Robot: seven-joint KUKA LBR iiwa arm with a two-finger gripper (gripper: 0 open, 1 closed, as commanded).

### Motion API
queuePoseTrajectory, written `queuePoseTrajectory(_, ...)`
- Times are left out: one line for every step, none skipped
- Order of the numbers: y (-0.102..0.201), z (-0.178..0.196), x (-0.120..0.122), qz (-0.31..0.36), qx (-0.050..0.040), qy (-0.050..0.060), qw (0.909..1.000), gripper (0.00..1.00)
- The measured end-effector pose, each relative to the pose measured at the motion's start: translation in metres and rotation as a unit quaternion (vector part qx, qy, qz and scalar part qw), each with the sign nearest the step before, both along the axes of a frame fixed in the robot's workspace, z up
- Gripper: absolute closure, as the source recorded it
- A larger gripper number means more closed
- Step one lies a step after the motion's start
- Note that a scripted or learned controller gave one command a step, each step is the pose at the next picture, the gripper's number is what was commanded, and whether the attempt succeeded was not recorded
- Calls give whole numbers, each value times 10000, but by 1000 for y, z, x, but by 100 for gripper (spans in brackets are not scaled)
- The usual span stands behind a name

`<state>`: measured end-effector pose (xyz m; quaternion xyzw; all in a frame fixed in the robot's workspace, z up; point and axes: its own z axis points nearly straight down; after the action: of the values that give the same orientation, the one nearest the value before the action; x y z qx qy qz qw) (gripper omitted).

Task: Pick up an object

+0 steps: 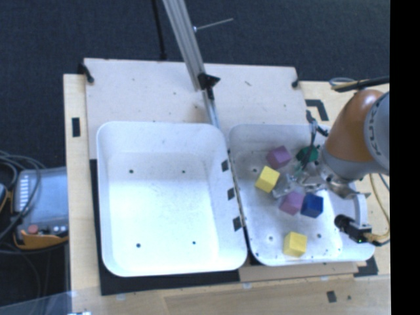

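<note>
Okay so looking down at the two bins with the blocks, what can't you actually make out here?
- Gripper, camera view: small and blurred among the blocks, so its state is unclear.
- Purple block beside the blue block: whether anything grips it is unclear.
- Arm: cut off at the right.
- Right bin: far side partly covered by the arm.

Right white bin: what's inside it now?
The right white bin holds two yellow cubes, two purple cubes and a blue cube; the arm covers its right side.
</note>
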<state>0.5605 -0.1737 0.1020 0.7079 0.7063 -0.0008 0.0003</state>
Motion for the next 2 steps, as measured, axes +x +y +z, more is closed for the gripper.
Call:
queuePoseTrajectory(-1,14,1,-48,-4,-36,10000,100)
queuePoseTrajectory(-2,58,7,14,-3,-34,10000,100)
